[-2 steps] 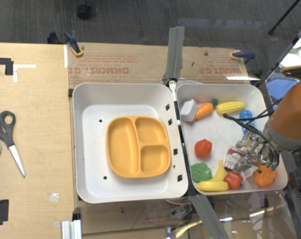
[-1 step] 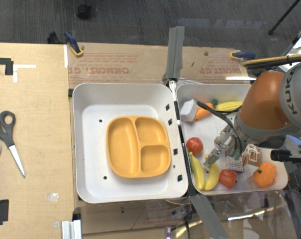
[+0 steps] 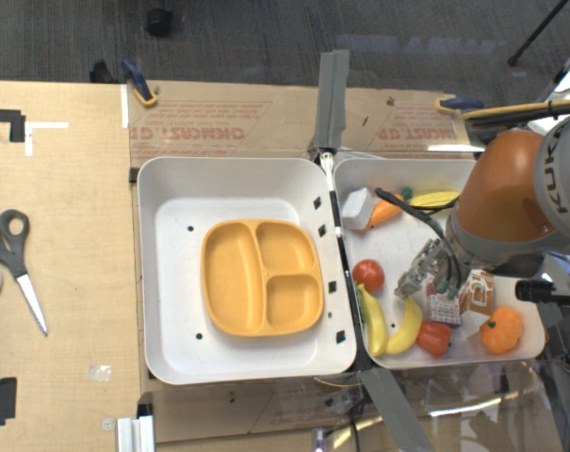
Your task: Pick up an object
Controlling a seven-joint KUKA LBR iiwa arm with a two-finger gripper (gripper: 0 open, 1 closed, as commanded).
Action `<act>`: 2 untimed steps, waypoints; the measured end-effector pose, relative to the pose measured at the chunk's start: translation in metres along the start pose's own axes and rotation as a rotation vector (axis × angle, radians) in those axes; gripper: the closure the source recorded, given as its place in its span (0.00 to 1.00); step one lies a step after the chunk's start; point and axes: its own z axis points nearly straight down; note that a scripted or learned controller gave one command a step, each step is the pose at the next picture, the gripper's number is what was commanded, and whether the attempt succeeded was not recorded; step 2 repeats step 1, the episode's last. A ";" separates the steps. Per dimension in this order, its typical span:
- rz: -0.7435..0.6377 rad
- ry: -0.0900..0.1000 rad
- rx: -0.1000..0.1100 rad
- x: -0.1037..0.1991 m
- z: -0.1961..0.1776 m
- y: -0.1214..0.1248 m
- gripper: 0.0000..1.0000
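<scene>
My gripper (image 3: 424, 273) hangs low inside the right bin (image 3: 402, 238), just above its floor, between a red tomato (image 3: 367, 273) on its left and a small carton (image 3: 477, 292) on its right. Two yellow bananas (image 3: 388, 326) lie just below it, and a red pepper (image 3: 434, 337) sits beside them. A small orange pumpkin (image 3: 502, 330) rests in the bin's lower right corner. Near the bin's back wall lie a carrot (image 3: 384, 213), a white piece (image 3: 356, 206) and a corn cob (image 3: 433, 199). Nothing shows between the fingers.
The left bin (image 3: 171, 271) holds a yellow divided plate (image 3: 262, 277). Scissors (image 3: 19, 264) lie on the bench at far left. The arm's orange band (image 3: 503, 196) hangs over the right bin's back right part and hides it.
</scene>
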 end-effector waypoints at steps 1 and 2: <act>0.082 -0.001 0.000 -0.045 -0.119 0.099 1.00; 0.082 -0.001 0.000 -0.045 -0.119 0.099 1.00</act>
